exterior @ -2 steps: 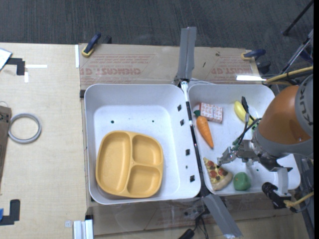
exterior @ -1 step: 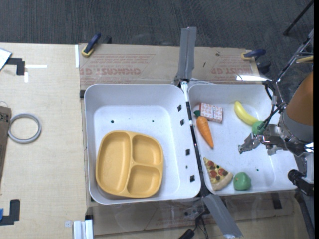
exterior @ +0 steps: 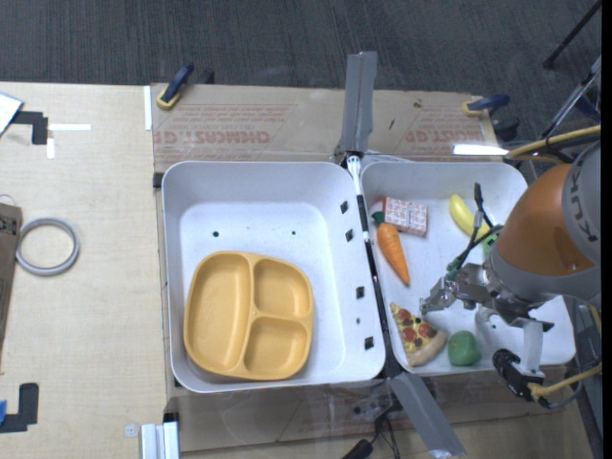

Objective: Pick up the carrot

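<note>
The gripper (exterior: 442, 297) hangs low over the right bin (exterior: 435, 175), its fingers too foreshortened to tell whether they stand apart or closed, and nothing shows between them. Just beside it lie the pizza slice (exterior: 417, 333) and green ball (exterior: 464, 348), while the carrot (exterior: 392, 251) rests near the bin's left wall, leafy end up (beside the small box (exterior: 406, 216)), apart from the gripper. The yellow tray (exterior: 251, 316) sits in the left bin (exterior: 191, 199), probably as a drop spot.

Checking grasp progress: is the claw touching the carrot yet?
Apart. The camera view shows bare white bin floor between the claw and the carrot.
</note>
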Controlling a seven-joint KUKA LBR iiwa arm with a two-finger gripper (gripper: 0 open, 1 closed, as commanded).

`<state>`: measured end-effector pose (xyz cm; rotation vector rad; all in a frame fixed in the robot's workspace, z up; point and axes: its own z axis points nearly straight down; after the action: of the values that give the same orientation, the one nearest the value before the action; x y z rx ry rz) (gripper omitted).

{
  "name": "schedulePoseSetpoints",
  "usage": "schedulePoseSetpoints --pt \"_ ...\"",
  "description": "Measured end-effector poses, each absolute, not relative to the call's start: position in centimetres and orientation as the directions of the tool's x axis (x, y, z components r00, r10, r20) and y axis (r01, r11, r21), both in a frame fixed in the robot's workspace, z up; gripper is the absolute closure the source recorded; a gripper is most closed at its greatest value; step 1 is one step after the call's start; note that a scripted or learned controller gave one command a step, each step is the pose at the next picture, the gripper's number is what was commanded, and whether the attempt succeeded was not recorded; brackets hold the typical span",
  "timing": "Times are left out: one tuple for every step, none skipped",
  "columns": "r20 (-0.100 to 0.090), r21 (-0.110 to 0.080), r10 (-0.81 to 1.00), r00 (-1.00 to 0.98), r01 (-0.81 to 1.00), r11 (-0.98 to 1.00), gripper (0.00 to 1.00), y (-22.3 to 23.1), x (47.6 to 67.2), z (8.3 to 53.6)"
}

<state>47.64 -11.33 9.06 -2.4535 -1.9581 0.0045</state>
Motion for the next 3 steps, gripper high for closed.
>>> schedulePoseSetpoints --pt "-0.001 -0.004 0.975 0.223 0.975 -0.223 0.0 -11.35 47.63 9.04" --pt "-0.001 -0.004 0.975 0.222 0.975 -0.222 0.0 -11.35 47.63 9.04" --pt "-0.001 -0.004 0.975 0.222 0.975 -0.222 0.0 -11.35 47.63 9.04"
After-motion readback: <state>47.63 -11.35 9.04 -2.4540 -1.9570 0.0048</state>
